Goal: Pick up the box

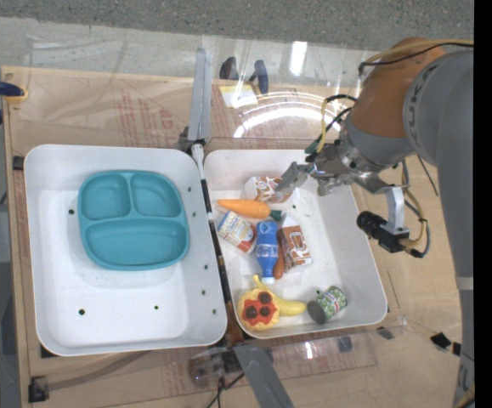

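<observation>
A small white carton box (235,230) with blue and red print lies in the right bin (358,266), near its left wall and just below a toy carrot (244,208). A brown and red box-like pack (294,247) lies to the right of a blue bottle (267,249). My gripper (291,179) hangs low over the bin's upper middle, right beside a white and red packet (262,187). It sits up and to the right of the carton, apart from it. Nothing shows in its grasp.
A toy pizza (258,308), a banana (290,308) and a small green can (330,302) lie at the right bin's front. The left bin (50,313) holds a teal divided plate (132,218). A metal divider (212,236) runs between the bins.
</observation>
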You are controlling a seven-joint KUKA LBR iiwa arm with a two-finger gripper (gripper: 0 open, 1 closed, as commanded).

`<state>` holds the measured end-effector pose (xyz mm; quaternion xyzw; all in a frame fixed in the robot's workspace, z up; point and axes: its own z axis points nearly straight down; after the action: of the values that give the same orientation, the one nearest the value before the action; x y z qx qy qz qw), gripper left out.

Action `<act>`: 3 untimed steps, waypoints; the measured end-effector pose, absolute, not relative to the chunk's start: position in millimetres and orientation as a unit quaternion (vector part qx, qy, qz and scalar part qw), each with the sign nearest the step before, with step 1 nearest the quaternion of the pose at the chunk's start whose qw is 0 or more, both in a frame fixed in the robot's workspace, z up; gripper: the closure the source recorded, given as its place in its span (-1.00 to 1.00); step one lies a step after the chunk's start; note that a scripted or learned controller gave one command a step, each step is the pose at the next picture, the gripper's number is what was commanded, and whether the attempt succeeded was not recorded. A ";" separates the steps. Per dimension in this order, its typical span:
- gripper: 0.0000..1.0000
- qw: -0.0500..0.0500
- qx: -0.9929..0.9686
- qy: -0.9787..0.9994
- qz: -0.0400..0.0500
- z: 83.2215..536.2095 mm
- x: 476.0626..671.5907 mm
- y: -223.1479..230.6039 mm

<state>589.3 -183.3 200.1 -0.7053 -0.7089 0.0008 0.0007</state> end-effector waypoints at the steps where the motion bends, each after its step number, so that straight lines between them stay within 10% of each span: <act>1: -1.00 -0.004 -0.687 -0.727 -0.002 100.8 593.1 -126.5; 2: -1.00 -0.011 -0.655 -0.755 -0.007 98.6 534.3 -127.3; 3: 1.00 -0.008 -0.653 -0.757 -0.007 109.4 534.4 -127.0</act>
<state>534.4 -127.0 109.4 -0.6534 -0.7569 -0.0074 -0.0084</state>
